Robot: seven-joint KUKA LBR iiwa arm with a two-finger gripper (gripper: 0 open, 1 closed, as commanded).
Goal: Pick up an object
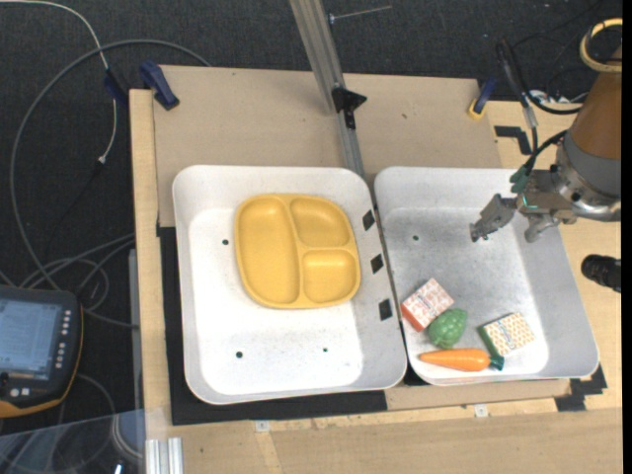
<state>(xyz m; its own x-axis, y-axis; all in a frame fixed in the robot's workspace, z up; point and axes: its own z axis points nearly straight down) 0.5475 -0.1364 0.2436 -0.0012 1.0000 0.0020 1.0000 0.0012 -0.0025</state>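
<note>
Grey metal fingers of the tool (513,222) stand spread apart above the right bin (464,275), with nothing between them and no contact with any object. The right bin contains four items, grouped near its front edge: one red-and-white box (427,303), one green vegetable (447,328) just beside it, one orange carrot (456,360) at the front rim, and one yellow patterned packet (509,334) to the right. The left bin (202,294) holds one yellow divided tray (296,250). Both bins rest on the bench (247,107).
</note>
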